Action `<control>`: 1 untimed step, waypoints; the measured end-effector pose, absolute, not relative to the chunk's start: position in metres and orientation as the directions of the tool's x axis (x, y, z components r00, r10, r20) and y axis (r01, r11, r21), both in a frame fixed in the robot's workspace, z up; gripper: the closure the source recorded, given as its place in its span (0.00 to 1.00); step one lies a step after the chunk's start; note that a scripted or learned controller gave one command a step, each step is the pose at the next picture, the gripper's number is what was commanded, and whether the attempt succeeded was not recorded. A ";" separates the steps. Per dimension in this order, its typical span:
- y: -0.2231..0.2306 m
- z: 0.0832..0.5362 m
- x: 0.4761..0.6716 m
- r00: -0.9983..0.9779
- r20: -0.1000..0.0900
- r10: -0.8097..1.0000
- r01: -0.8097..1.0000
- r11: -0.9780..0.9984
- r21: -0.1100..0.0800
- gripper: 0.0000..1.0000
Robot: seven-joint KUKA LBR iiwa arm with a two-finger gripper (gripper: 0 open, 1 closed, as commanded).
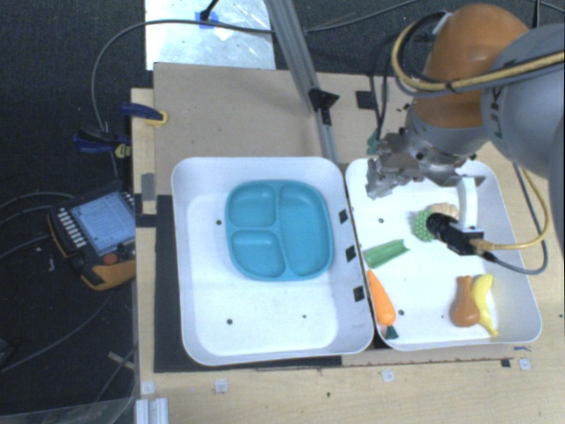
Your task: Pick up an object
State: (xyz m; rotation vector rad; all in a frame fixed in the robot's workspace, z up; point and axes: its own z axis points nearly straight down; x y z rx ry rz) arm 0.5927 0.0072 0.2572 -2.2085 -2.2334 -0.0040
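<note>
At the near edge of the right bin (508, 321) you see a carrot (380, 298) lying along the bin's left wall, its green tip pointing toward you. In the near right corner of the same bin, a brown chicken drumstick (463, 303) and a yellow banana (483, 302) lie side by side, touching each other. Farther in, a flat green pea pod (384, 253) rests near the left wall, just beyond the carrot's thick end. A round green-and-tan toy (427, 220) sits near the middle of the bin, partly covered by a black fitting (451, 234) with a yellow cable (516, 244) running off to the right.

The left bin (203, 272) holds a blue divided plate (279, 229) with three compartments, lying flat near the bin's middle and far side.

The gripper (386, 177) hangs over the far left corner of the right bin, below the orange band (468, 47) of the arm. You cannot tell from this view how the gripper is set, and no object shows in its grasp. All the toys lie on the bin floor, apart from the gripper.

Both bins rest on the desk (229, 113). A handheld controller (95, 237) lies off the desk to the left.
</note>
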 end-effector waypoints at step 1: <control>0.066 0.254 0.585 -0.011 0.002 1.000 1.000 0.011 0.001 1.00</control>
